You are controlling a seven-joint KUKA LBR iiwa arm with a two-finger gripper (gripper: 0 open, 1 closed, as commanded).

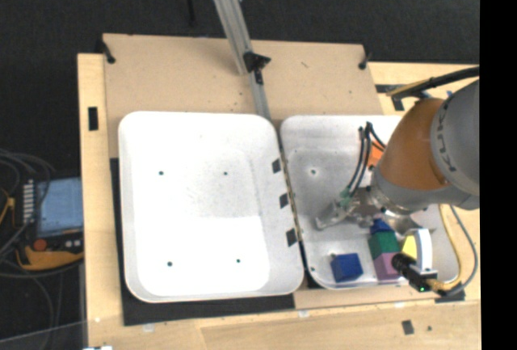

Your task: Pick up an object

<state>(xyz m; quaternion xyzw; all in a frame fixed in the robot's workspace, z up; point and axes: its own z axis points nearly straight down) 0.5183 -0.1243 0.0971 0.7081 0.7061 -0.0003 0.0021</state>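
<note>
While the arm (428, 150) leans in from three o'clock over the right bin (323, 154), the nearest things sit along that bin's near wall: a blue block (346, 267) at about seven o'clock of the bin, and just beside it toward four o'clock a purple block (387, 267), with a green block (383, 244) touching the purple one on its far side. A yellow piece (422, 246) lies at three o'clock of the green block, next to a white part of the wrist. A little farther in, the gripper (329, 217) hangs low over the middle of the right bin, at about eleven o'clock of the blue block and apart from it; whether its tips are spread or closed I cannot tell, and nothing is seen between them. Dark cables (365, 153) run up from it along the orange band (412, 148). At nine o'clock of all this lies the left bin (202, 203), its floor bare white with a few dark dots. Farthest off, a grey metal strut (230, 5) slants across the bench (186, 73) toward twelve o'clock.
</note>
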